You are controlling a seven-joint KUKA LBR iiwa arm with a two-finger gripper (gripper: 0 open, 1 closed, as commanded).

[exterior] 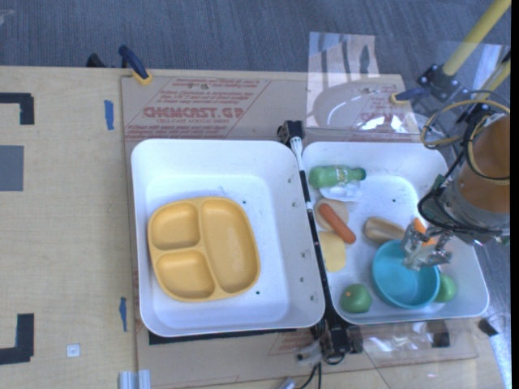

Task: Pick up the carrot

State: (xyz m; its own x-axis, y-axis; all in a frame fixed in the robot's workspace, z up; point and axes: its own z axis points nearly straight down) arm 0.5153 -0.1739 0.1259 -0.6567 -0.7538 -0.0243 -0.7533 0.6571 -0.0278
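The carrot [336,223] is a short orange stick lying slantwise in the left part of the right bin [405,186], between a pale round piece and a yellow slice [332,253]. My gripper [425,250] hangs over the upper right rim of a blue bowl [401,283], roughly a hand's width to the right of the carrot and apart from it. A brown bread roll [381,230] lies between the carrot and the gripper. Nothing of the carrot is hidden.
A green bottle [336,175] lies at the back of the right bin. A green fruit [355,298] sits at its front edge and another green thing [447,288] lies right of the bowl. The left bin [162,168] holds a yellow divided plate [203,246].
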